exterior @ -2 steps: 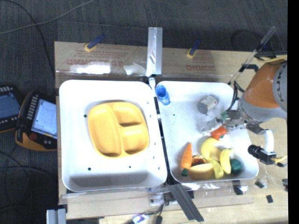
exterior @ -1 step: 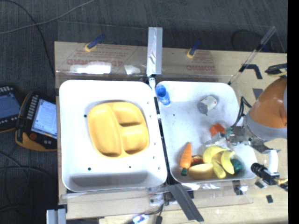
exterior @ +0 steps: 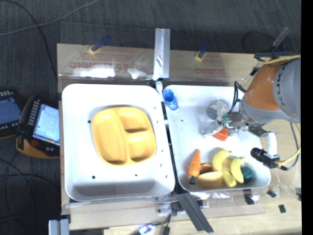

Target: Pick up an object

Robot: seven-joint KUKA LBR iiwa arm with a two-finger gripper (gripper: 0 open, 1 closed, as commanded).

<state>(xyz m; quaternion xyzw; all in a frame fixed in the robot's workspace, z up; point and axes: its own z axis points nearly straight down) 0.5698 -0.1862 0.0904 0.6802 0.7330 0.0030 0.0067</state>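
Observation:
My gripper (exterior: 221,123) hangs low over the upper middle of the right bin (exterior: 195,94), at the end of the grey arm with its orange band (exterior: 261,89). Just below the gripper's tip lies a small orange-red object (exterior: 221,134); I cannot tell whether it is touching the gripper. At the bin's front lie a carrot (exterior: 194,162), yellow bananas (exterior: 230,164), a pale yellow piece (exterior: 210,179) and a dark green item (exterior: 247,173). A small blue bottle (exterior: 169,99) stands in the bin's back left corner.
The left bin (exterior: 78,180) holds a yellow divided plate (exterior: 124,133). A handheld pendant (exterior: 36,129) lies on the floor to the left. Cables and a black connector (exterior: 261,155) trail off the arm by the right bin's right rim.

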